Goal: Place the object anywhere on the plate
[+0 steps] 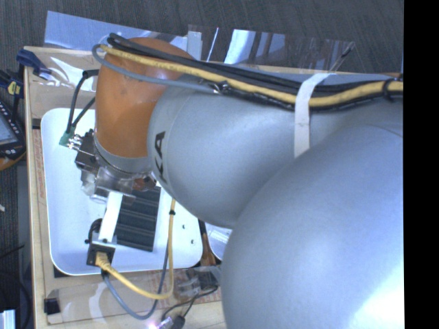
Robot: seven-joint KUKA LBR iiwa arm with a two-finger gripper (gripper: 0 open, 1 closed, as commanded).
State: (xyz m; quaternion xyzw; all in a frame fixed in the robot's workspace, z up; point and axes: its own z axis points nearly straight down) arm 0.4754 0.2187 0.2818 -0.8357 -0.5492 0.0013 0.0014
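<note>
Can't tell gripper open or closed, low over left bin. No judging object's weight or grab spot, tbh.

grey arm (orange band at the wrist), white bin.

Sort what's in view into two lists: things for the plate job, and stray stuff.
Job:
- arm, reaching over the left bin and covering much of both bins
- left bin, white

Lying about:
- clear sheets behind the bins
- dark device at the left edge
- blue thing at the bench's far left corner
</note>
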